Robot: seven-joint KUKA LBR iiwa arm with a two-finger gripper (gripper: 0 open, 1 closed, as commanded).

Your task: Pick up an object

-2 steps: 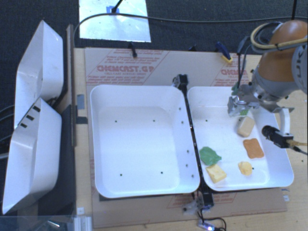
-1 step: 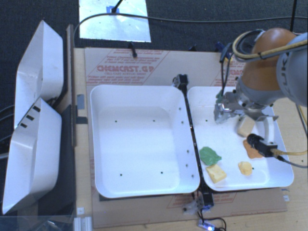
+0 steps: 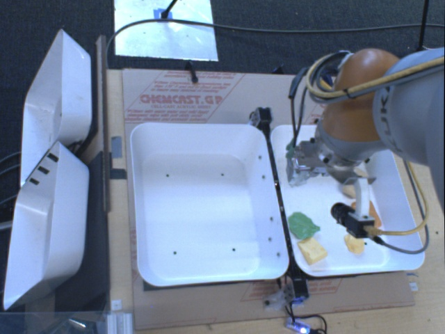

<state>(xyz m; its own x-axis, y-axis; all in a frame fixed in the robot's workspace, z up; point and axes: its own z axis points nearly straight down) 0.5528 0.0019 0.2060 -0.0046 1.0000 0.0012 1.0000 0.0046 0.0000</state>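
Note:
The right bin (image 3: 396, 256) holds several small objects. A green leaf-shaped piece (image 3: 303, 224) lies near its left wall, with a yellow block (image 3: 312, 250) just in front of it. A smaller yellow piece (image 3: 354, 243) sits toward the front right, an orange item (image 3: 366, 211) behind it, and a tan piece (image 3: 349, 188) partly under the arm. My gripper (image 3: 300, 170) hangs low over the bin's left middle, behind the green piece and apart from it. The wrist hides what lies beneath it.
The left bin (image 3: 146, 207) stands beside the right one, their walls touching along the middle. A black fitting with cables (image 3: 346, 217) hangs off the arm over the right bin. Spare white bins (image 3: 52, 186) lean at the far left.

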